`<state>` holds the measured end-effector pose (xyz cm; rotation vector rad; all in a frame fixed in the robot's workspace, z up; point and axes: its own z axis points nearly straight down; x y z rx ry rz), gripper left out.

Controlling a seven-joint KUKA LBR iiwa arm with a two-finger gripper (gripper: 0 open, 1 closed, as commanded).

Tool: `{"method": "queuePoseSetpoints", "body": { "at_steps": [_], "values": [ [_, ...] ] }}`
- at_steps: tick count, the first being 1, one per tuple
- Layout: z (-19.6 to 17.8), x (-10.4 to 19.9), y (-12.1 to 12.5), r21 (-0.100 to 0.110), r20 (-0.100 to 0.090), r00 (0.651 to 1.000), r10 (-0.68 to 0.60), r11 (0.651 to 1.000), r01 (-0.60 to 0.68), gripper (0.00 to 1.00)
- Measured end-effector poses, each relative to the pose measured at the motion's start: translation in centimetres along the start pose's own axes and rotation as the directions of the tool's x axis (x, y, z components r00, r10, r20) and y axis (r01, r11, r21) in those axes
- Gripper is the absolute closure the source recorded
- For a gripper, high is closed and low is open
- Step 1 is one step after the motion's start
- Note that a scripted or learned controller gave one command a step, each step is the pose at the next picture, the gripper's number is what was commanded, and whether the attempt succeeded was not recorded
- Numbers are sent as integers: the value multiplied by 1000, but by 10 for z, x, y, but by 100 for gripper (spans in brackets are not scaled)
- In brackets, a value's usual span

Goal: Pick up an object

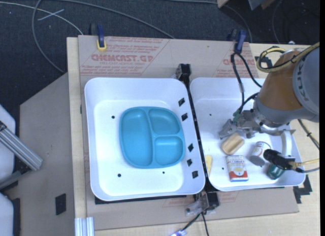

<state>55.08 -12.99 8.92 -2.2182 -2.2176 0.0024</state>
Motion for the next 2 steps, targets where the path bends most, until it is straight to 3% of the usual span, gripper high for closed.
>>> {"method": "queuePoseSetpoints", "body": {
  "at_steps": [1, 2],
  "values": [
    [-13, 0, 1, -4, 1, 1000, 0, 1000, 0, 100],
    [-75, 3, 7, -9, 3, 1000, -2, 1000, 2, 100]
  ]
}}
